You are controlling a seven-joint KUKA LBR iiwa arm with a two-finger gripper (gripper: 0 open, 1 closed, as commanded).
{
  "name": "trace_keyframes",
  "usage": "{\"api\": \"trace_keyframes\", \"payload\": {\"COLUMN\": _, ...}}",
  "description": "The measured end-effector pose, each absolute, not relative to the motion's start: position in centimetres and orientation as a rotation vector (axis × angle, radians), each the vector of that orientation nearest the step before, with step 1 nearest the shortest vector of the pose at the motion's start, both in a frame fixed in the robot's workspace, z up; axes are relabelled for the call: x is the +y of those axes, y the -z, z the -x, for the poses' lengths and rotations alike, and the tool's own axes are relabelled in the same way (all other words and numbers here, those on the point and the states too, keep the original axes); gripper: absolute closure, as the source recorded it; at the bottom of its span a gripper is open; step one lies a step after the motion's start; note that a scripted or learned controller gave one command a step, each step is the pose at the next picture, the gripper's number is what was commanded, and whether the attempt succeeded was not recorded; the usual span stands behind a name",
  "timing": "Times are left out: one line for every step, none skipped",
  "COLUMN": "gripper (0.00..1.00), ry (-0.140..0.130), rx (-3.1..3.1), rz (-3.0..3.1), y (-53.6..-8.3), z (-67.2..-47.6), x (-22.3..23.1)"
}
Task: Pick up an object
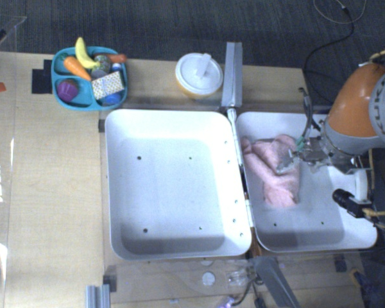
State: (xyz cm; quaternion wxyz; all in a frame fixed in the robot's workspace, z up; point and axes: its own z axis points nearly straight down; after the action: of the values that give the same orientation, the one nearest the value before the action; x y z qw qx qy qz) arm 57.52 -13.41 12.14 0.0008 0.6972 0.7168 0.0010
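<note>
Wooden bench [51, 191] on dark carpet [147, 8]; claw [294, 159] on pink cloth [273, 169] in right bin [321, 230]; grip unclear.

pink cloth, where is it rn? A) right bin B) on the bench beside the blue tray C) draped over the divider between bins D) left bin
A: the pink cloth lies bunched inside the right bin, against its left wall, with the end effector at the cloth's right edge.
</note>
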Motion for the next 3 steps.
{"api": "trace_keyframes", "payload": {"gripper": 0.00, "ry": -0.013, "rx": 2.378, "rz": -2.036, "y": -9.1, "z": -60.2, "x": -9.5}}
{"api": "trace_keyframes", "payload": {"gripper": 0.00, "ry": -0.014, "rx": 2.453, "rz": -1.939, "y": -9.1, "z": -57.1, "x": -12.0}}
{"api": "trace_keyframes", "payload": {"gripper": 0.00, "ry": -0.014, "rx": 2.462, "rz": -1.931, "y": -9.0, "z": -61.6, "x": -10.1}}
